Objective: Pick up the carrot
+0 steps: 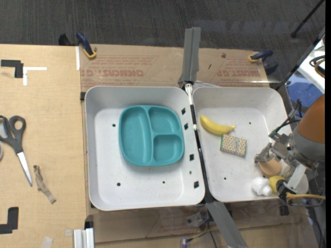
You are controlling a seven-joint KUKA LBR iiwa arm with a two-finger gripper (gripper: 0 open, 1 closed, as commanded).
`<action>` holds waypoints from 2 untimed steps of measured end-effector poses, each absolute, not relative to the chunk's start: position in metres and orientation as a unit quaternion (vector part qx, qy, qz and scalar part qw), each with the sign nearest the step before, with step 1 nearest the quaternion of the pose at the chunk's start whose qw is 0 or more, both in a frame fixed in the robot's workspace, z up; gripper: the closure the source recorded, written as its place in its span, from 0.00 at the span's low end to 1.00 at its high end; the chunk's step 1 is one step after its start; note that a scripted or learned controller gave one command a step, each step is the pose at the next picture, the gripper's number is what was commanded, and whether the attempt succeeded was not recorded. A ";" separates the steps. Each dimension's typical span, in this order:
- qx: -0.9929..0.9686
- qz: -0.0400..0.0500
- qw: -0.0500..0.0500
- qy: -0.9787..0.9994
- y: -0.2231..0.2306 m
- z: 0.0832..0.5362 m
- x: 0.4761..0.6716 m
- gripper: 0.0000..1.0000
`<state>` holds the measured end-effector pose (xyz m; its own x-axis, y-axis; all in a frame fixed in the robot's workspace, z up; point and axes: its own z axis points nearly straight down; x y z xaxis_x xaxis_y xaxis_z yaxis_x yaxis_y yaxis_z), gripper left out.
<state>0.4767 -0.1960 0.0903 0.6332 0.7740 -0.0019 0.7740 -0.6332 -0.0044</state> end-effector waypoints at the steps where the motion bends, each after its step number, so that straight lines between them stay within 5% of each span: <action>1: -0.965 0.000 0.003 -0.262 -0.203 0.091 0.479 0.00; 2: -0.965 0.004 0.004 -0.262 -0.204 0.098 0.476 1.00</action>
